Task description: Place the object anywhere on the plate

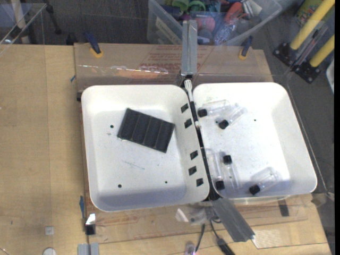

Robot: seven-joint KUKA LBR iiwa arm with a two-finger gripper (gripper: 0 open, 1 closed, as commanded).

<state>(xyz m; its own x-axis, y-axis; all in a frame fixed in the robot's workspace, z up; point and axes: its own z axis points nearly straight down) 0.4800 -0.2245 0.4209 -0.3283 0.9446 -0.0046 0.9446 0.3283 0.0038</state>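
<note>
Looking down from the camera above my tabletop (37, 142), I see two white bins side by side on a brown sheet. The left bin (98, 158) holds the plate (146, 130), a flat black ribbed rectangle. It lies a little askew on the bin floor, nearer the far wall than the near one and clear of every wall.

The right bin (281, 137) holds several clear tubes with black caps. Two tubes (226, 112) lie close together near its far left corner, each with its cap pointing toward the seam between the bins. A third tube (214, 166) lies along the left wall, with a black cap just beside it and another black cap near its lower end; I cannot tell which cap belongs to it. A fourth tube (264, 178) lies tilted near the front right corner, its cap toward the front wall. All the tubes sit in the right bin, well apart from the plate.

A row of small black clips (190, 142) runs down the seam where the bins meet. Behind the bins a grey metal bar (188, 44) stands upright, and beyond it a clear tub (212, 7) full of colourful toys. Yellow foam rods (319, 15) lean at the far right.
</note>
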